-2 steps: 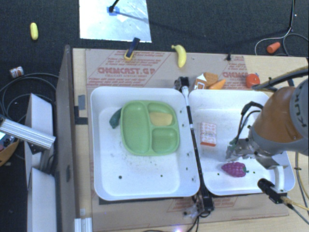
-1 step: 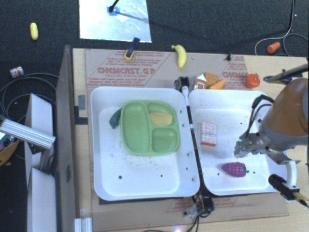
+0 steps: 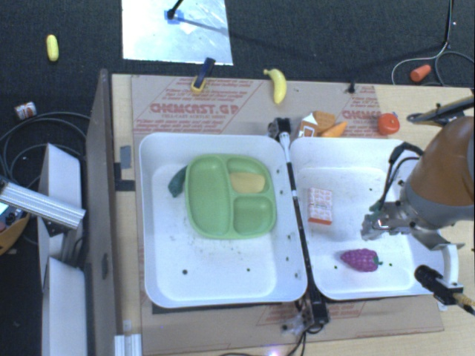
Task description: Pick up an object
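two bins sit side by side on the counter [image 3: 245, 99], and the action is in the right bin [image 3: 349, 154]. the gripper [image 3: 378, 225] hangs over the right half of that bin, low above the floor. just below it and a touch toward the left lies the purple grape cluster [image 3: 360, 259], near but apart, its long axis running roughly left to right across the bin. that offset is the whole story: my read is the arm needs a short shift toward the near wall before any descent. the other candidate, a small white and orange packet [image 3: 320, 205], lies farther left, standing lengthwise toward the back wall. the metal tip is small and blurred against the white, so whether it is spread or closed i cannot tell, and nothing is seen held. the arm's bulk [image 3: 445, 176] covers the bin's right side. over in the left bin [image 3: 163, 273], a green divided tray [image 3: 226, 196] carries a yellow piece [image 3: 249, 181].
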Available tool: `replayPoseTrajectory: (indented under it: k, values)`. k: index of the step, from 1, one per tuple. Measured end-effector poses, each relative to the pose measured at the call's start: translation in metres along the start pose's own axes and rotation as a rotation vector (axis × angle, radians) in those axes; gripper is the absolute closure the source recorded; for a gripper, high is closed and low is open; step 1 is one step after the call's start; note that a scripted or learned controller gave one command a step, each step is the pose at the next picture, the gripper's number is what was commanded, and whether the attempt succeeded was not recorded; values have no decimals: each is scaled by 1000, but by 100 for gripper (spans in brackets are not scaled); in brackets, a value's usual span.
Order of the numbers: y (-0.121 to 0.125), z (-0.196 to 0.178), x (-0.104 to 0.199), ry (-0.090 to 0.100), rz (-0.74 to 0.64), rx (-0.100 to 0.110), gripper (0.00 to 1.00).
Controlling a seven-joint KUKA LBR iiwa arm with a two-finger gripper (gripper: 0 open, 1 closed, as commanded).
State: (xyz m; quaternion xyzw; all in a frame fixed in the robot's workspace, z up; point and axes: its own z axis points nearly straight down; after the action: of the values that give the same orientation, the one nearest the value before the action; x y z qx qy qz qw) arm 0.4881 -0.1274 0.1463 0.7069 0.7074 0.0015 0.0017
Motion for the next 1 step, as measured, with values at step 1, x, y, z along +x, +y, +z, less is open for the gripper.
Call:
replayPoseTrajectory:
  k: [1]
  values:
    - [1, -10, 0, 0, -1, -3, 100]
